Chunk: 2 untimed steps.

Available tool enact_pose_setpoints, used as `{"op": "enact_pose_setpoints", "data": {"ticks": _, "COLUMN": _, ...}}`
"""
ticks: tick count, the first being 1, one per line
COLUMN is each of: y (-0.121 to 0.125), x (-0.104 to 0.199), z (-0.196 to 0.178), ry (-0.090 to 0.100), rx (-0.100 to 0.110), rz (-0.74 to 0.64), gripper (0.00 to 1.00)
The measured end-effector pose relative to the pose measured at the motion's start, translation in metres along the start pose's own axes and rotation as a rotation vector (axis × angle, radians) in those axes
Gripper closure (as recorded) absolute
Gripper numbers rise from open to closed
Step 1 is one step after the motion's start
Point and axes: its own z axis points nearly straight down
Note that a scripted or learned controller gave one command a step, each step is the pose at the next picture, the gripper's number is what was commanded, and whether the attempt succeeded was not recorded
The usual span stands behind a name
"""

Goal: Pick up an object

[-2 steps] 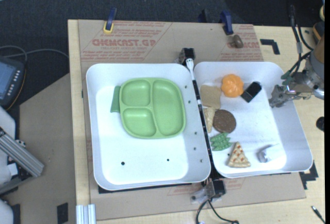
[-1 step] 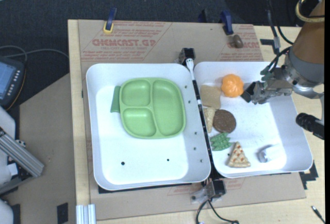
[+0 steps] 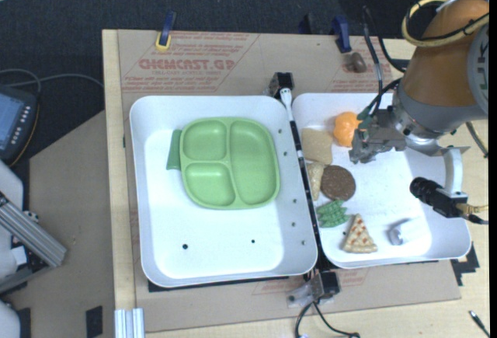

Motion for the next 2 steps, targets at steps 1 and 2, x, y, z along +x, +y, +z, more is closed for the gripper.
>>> {"op": "enact_pose_setpoints", "data": {"ticks": 1, "y": 0.016, "x": 0.008, "z": -0.008, "ry": -0.002, "rx": -0.006, "rz": 0.0, "gripper": 1.0}}
{"op": "enact_pose_setpoints", "data": {"ticks": 2, "y": -0.003, "x": 0.017, "z": -0.006, "ry": 0.0, "rx": 0.001, "rz": 0.001, "gripper": 1.0}}
